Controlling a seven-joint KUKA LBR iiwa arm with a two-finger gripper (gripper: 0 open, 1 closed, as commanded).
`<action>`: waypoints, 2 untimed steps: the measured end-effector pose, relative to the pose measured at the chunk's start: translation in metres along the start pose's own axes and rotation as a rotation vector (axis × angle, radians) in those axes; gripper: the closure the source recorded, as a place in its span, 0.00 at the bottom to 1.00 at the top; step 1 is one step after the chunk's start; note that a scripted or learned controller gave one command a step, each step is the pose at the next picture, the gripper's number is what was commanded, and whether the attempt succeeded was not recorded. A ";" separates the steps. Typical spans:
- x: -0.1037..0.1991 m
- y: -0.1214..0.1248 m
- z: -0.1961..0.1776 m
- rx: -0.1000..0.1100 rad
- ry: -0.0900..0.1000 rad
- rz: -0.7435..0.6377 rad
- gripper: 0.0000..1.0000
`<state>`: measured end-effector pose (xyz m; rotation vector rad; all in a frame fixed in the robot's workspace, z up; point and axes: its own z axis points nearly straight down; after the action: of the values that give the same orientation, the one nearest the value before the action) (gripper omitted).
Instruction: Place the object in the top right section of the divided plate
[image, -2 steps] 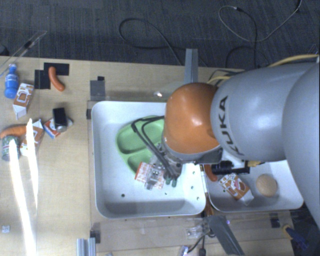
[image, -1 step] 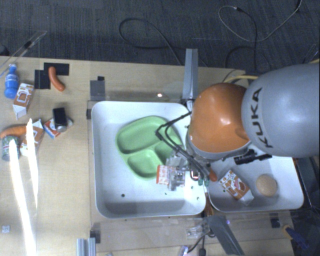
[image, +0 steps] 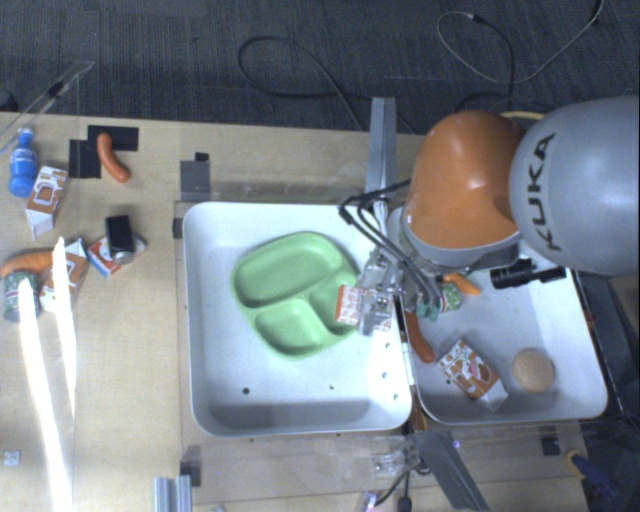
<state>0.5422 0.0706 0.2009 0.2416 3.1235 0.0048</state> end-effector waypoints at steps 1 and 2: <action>0.009 0.060 -0.001 -0.001 0.001 0.011 1.00; 0.009 0.060 -0.001 -0.001 0.001 0.011 0.00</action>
<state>0.5427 0.1309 0.2021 0.2592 3.1228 0.0066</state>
